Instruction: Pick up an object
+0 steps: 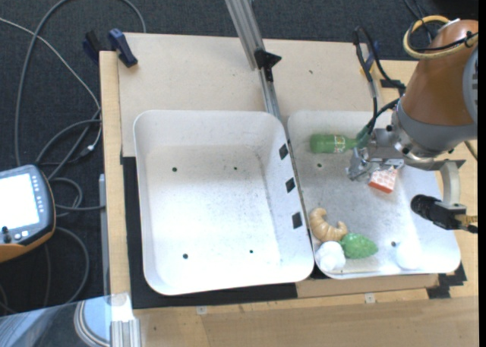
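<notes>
My gripper (pixel 360 170) hangs low over the right bin (pixel 334 209), under the orange and grey wrist. A red and white packet (pixel 383 179) sits just right of the fingers, touching or very close to them; I cannot tell whether it is held. A green bottle (pixel 328 143) lies on its side at the bin's far end, left of the gripper. At the near edge lie a tan croissant-shaped piece (pixel 326 225), a green lumpy object (pixel 358 246) and a white round object (pixel 330 255).
The left bin (pixel 205 201) stands beside the right one, a ridge with black clips between them. A metal pole (pixel 243 15) slants up from the bench's back. A black part (pixel 433 210) of the arm overhangs the right bin's right side.
</notes>
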